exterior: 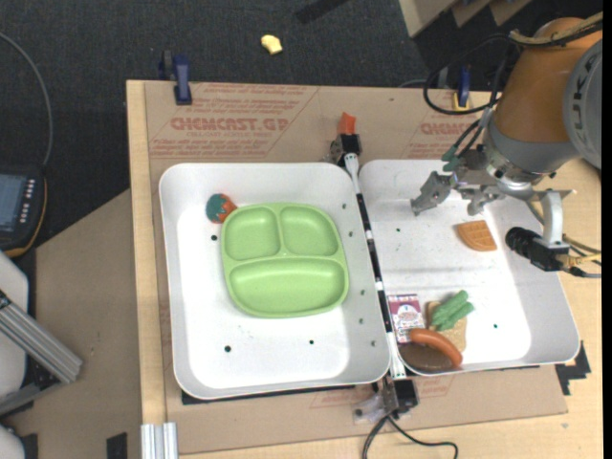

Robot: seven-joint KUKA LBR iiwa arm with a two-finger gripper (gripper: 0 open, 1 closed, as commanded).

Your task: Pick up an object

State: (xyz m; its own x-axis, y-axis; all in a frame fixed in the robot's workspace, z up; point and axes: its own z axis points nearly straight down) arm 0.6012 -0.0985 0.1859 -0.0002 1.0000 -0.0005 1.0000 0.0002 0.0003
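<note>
Pincer point(466, 187) first: we are hovering it over the far part of the right bin point(535, 352), its fingers spread apart and grasping nothing. To do this step well, we are judging that it should drop straight over the orange wedge point(475, 234) lying just near of it, and close across its narrow width. That wedge is looking flat, tan-orange, like a bread slice. Nearer left, a brown sausage point(435, 344) and green piece point(452, 310) are crowding the corner.
</note>
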